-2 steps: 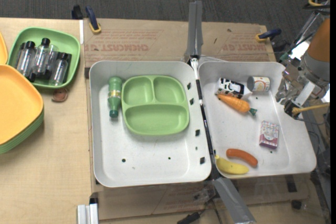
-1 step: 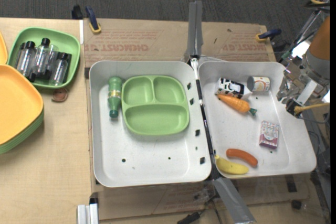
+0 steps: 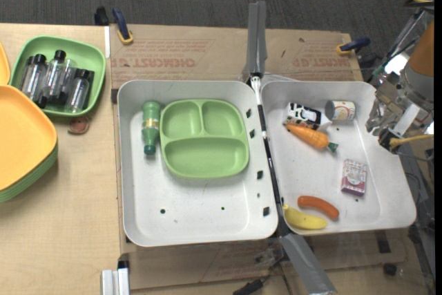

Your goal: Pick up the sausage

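Note:
The sausage, reddish-orange and short, lies near the front edge of the right bin. It rests just above and touching a yellow banana. My gripper hangs over the right rim of that bin, far up and to the right of the sausage. Nothing shows in it.
The right bin also holds a carrot, a black-and-white toy, a small can and a pink packet. The left bin holds a green divided plate and a green bottle. A green tray of bottles and orange plates sit on the bench at left.

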Robot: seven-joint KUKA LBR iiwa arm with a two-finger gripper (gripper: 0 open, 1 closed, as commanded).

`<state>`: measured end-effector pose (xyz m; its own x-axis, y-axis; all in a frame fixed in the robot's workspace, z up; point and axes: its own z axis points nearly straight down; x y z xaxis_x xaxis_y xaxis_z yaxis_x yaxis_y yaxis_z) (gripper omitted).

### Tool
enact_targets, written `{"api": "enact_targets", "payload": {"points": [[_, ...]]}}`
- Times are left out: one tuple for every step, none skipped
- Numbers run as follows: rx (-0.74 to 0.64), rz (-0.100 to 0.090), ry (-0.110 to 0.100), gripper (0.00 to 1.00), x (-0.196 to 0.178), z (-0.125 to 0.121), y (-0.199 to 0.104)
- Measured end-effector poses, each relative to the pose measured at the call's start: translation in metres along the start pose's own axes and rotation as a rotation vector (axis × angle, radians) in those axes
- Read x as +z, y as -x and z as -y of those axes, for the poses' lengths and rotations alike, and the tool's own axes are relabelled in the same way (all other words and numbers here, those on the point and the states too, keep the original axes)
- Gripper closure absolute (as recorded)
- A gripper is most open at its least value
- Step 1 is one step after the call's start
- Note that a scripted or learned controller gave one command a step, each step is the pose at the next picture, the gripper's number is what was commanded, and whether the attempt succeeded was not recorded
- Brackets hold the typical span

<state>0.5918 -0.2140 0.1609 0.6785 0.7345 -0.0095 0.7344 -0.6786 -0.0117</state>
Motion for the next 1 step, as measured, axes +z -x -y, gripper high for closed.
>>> {"api": "enact_targets", "payload": {"points": [[-0.002, 0.002, -0.002, 1.00, -0.0076, 0.0003, 0.0004]]}}
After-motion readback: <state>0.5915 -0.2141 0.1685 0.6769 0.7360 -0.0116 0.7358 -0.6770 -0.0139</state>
